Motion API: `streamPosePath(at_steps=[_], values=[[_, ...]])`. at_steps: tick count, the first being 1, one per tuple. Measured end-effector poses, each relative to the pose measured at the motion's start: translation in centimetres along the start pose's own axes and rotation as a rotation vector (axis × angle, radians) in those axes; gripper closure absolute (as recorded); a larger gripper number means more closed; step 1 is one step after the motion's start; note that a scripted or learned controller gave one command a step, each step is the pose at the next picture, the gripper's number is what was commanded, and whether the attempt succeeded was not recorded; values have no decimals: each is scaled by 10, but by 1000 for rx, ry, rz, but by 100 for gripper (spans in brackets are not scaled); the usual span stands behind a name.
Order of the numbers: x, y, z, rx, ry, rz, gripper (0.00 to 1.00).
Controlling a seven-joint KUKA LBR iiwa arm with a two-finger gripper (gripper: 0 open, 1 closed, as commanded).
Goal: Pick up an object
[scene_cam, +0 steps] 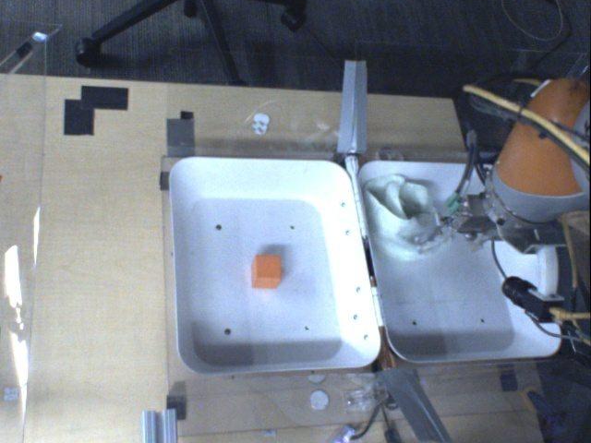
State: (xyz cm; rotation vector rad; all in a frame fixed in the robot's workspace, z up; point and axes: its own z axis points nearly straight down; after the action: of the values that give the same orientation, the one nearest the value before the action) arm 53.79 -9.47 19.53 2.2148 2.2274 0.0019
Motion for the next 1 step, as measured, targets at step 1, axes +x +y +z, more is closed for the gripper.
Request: streamPosePath(at_steps=[1], values=[[-40,29,98,-4,-2,-64,0]])
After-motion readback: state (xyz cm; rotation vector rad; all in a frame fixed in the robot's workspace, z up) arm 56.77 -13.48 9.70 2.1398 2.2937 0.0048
